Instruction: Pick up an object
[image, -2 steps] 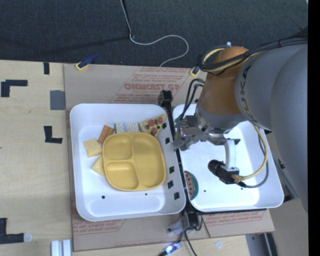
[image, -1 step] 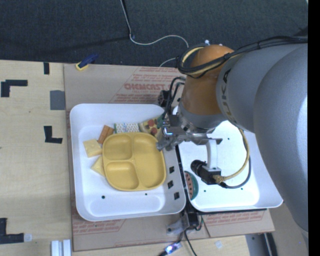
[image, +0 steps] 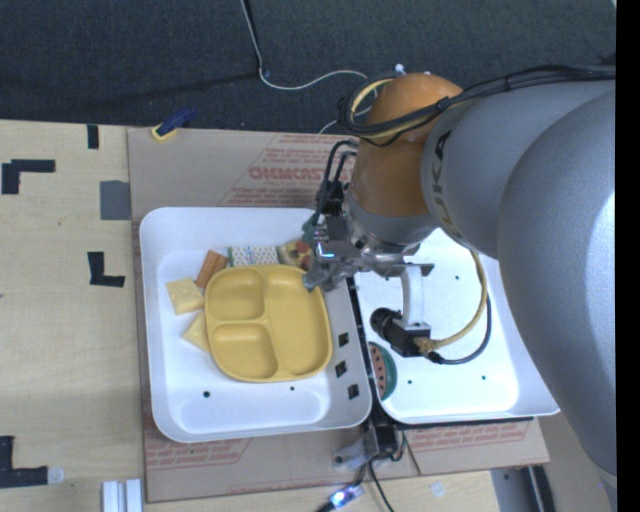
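Arm (image: 520, 190) filled the right of the view, wrist over the seam between the bins. Left bin (image: 170, 400) held a yellow divided plate (image: 268, 322), with small items beside its upper left edge: a tan piece (image: 185, 296) and a brown one (image: 211, 267). Gripper (image: 322, 262) sat low at the plate's upper right corner; cannot tell its state. Judged: reach stage, nothing lifted. Next move calls for a firm purchase on one object, then a clean lift.
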